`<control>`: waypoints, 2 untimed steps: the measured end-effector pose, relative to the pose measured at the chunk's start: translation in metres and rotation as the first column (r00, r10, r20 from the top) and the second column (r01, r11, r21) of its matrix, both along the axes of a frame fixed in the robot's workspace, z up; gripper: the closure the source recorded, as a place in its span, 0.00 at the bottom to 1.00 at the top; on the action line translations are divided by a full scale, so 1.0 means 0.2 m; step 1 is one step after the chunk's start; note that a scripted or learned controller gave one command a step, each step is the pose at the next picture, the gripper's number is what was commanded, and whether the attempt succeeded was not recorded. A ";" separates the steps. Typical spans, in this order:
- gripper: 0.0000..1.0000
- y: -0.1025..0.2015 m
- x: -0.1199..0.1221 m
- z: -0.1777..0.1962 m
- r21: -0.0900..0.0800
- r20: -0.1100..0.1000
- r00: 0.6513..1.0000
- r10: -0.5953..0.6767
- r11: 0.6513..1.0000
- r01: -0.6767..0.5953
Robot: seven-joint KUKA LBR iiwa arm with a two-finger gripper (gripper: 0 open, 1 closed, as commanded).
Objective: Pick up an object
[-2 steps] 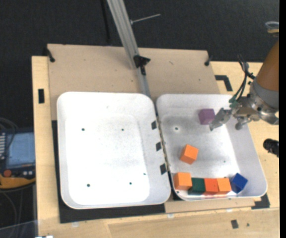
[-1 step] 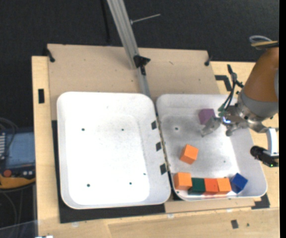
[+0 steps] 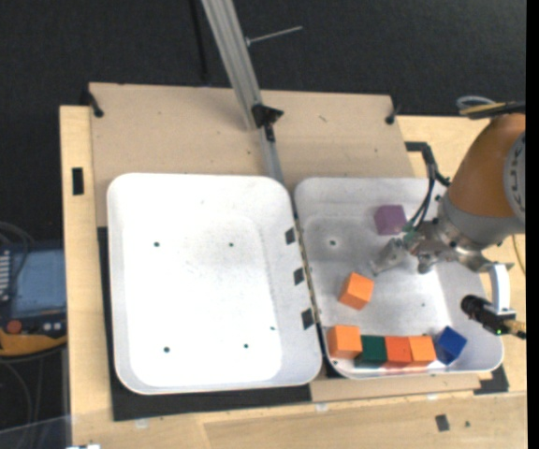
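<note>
Gripper: the gripper hung low in the right bin; finger state could not be told.
Progress: nothing visibly lifted; purple block and orange block lay in the bin.

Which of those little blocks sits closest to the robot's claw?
The purple block, alone near the right bin's far side, just left of the gripper. The orange, green and blue ones lie farther off.

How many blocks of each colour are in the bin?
Orange blocks: 4
Green block: 1
Blue block: 1
Purple block: 1
Total: 7
</note>
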State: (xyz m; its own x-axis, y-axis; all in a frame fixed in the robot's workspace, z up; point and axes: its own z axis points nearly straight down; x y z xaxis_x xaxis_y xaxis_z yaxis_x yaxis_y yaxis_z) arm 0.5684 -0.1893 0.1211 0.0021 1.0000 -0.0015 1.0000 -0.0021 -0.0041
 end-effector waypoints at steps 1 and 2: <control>1.00 0.00 0.01 0.07 0.001 0.008 1.000 -0.006 1.000 0.006; 1.00 0.02 0.00 0.30 0.000 0.011 1.000 0.005 1.000 -0.005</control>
State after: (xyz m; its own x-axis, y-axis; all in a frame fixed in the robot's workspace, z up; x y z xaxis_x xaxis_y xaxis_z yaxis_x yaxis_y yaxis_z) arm 0.5684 -0.1848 0.1812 -0.0027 1.0000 -0.0016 1.0000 0.0028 0.0064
